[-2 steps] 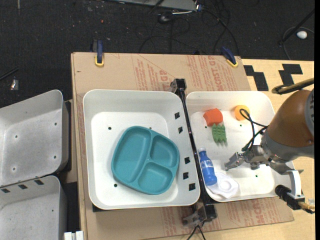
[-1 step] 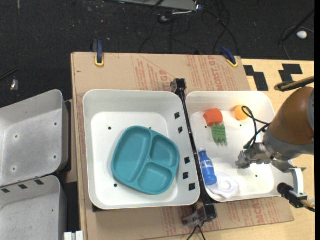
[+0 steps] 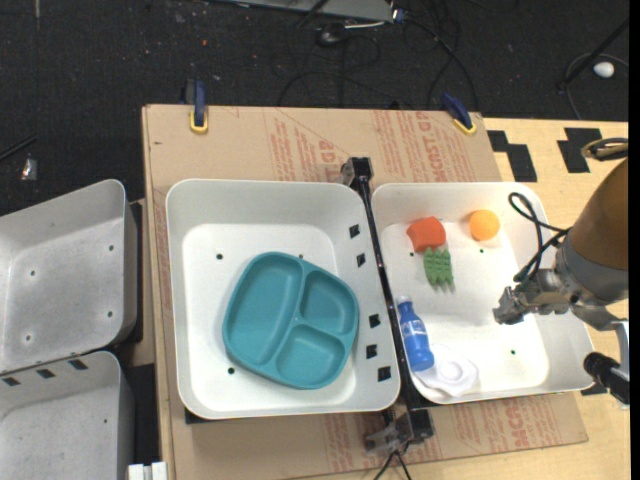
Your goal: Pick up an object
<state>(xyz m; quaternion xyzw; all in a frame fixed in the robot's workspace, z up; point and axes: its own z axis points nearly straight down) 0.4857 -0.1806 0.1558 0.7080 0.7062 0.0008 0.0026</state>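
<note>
Camera view – brown bench [image 3: 300, 148], 2 white bins [image 3: 190, 218], dark littered floor [image 3: 80, 48], finger state unclear.

We see faint red print on the cardboard sheet [image 3: 300, 133] behind the bins, too blurred to read.

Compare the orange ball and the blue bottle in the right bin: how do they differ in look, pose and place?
The orange ball is round and plain orange; the blue bottle is long, blue, with a pale cap end. The ball sits near the bin's far edge, while the bottle lies on its side along the divider wall at the near left. The ball stands apart from other items; the bottle's lower end meets a white object. Both rest in the right bin, untouched by the gripper.
</note>
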